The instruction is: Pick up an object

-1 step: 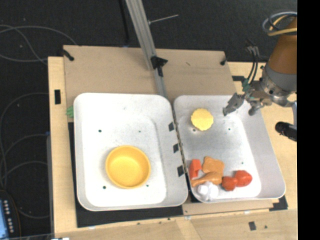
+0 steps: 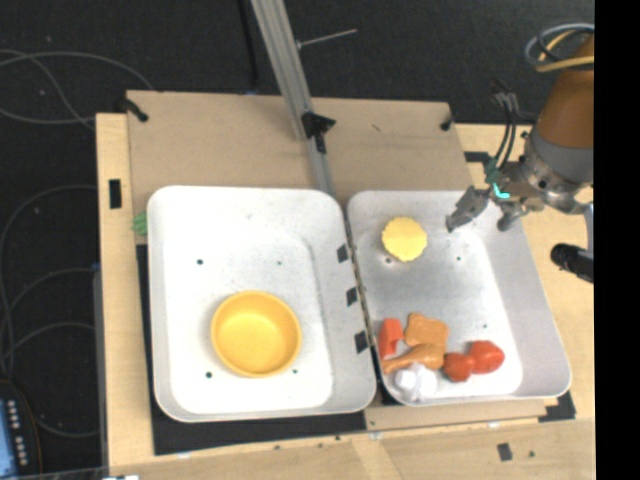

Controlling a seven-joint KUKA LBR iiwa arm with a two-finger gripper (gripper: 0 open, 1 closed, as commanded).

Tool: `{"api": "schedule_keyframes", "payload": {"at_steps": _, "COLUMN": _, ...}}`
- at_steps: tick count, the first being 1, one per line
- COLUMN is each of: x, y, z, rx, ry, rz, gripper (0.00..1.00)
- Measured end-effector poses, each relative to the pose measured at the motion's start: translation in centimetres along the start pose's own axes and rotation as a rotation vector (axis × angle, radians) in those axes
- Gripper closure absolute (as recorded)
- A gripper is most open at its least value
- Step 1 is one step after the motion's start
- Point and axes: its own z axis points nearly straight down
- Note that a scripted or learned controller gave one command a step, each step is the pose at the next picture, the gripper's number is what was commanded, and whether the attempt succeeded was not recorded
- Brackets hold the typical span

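The end effector (image 2: pixel 484 208) is open and holds nothing. It hangs just right of the yellow round piece (image 2: pixel 404 239) in the right bin (image 2: pixel 520 308). It should go straight down over that piece, then squeeze gently.

A yellow bowl (image 2: pixel 256 333) sits in a white bin (image 2: pixel 180 228). The disc (image 2: pixel 404 239) is pale yellow, the tomato (image 2: pixel 485 356) red. The worktop (image 2: pixel 220 138) is tan.
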Motion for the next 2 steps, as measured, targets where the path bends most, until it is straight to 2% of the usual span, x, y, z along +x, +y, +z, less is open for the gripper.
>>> {"api": "schedule_keyframes", "payload": {"at_steps": 1, "x": -0.6, "y": -0.4, "z": 4.3, "rx": 0.004, "ry": -0.002, "rz": 0.005, "gripper": 0.00}}
{"api": "schedule_keyframes", "payload": {"at_steps": 2, "x": -1.2, "y": -0.4, "z": 10.6, "rx": 0.005, "ry": -0.001, "rz": 0.005, "gripper": 0.00}}
